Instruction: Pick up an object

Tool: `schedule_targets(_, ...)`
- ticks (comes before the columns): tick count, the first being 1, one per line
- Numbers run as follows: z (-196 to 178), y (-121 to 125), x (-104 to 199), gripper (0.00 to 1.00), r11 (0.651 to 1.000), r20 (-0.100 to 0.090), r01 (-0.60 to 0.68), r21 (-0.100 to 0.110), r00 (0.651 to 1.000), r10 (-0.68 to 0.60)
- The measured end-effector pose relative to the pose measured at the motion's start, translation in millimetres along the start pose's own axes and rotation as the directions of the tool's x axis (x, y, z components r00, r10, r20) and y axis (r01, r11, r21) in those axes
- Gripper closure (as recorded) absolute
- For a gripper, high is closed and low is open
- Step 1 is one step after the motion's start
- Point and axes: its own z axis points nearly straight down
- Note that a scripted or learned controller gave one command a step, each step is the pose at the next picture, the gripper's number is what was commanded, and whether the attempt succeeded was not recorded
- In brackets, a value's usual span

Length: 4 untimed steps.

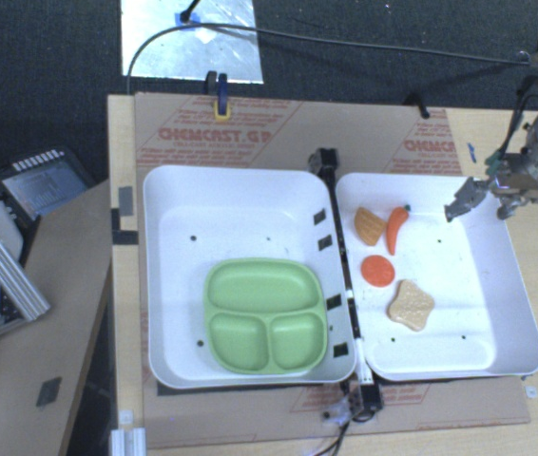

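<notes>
My gripper [483, 200], fingers spread apart and holding nothing, hangs over the right bin [497, 283] near its back rim, apart from the orange carrot [396, 228].

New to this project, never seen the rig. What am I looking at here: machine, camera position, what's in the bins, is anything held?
One camera, fixed above the bench, looks down at a slant. The machine is a single robot arm reaching in from the right; its two-finger gripper hangs over the upper right corner of the right bin, with nothing between its fingers.

Two shallow white bins sit side by side on a board. The left bin holds a green divided plate with three compartments. The right bin holds four toy food pieces, all near its left side: a tan wedge, an orange carrot beside it, a red-orange disc below them, and a beige bread-like piece lowest. The job is to pick one up; none is lifted yet.
</notes>
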Motion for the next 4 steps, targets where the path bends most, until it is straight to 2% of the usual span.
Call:
schedule_targets(1,-6.3,2.1,0.4,0.00,1.000,0.002,0.002,-0.011,1.000,-0.002)
schedule_targets(2,37.3,-3.8,0.9,0.00,1.000,0.002,0.001,-0.008,1.000,-0.001)
schedule_targets(3,99.7,-3.7,2.9,0.00,1.000,0.001,0.001,-0.007,1.000,0.000)
schedule_targets(4,141.2,-2.4,3.6,0.00,1.000,0.001,0.001,-0.007,1.000,-0.001)
